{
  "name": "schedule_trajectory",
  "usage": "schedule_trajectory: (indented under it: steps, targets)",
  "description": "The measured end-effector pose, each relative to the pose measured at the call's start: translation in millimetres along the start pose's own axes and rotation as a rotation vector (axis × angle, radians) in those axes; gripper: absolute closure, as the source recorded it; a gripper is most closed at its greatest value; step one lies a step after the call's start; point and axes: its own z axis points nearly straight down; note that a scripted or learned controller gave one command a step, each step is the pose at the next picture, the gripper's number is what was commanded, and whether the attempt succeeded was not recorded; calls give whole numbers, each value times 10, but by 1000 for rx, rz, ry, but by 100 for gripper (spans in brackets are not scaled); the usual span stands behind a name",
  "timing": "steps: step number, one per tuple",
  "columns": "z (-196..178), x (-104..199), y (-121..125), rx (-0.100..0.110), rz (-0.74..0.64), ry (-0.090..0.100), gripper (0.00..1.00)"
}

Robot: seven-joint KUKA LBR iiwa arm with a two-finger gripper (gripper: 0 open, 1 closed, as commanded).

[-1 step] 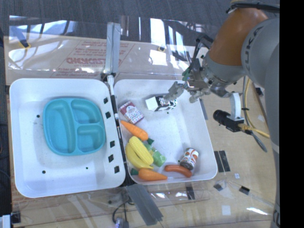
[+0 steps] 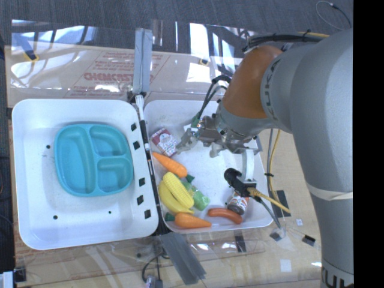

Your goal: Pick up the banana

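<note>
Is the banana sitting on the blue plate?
No, the banana lies in the right bin among the carrots, while the blue divided plate sits in the left bin.

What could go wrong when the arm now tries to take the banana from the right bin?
1. The banana lies tight among two carrots and a green piece, so the tool may catch a neighbour instead.
2. The banana sits close to the bin wall, which may block one side.
3. The tool hangs above and to the right of the banana, so a straight descent would probably miss.
</note>
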Motion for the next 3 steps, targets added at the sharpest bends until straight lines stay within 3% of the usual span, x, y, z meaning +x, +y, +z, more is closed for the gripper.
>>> schedule_trajectory:
  steps: [1, 2, 3]
  targets:
    - [-1, -2, 1, 0, 1, 0, 0]
    - [-233, 242, -650, -1, 128, 1, 0]
    - [555, -73, -867, 0, -4, 1, 0]
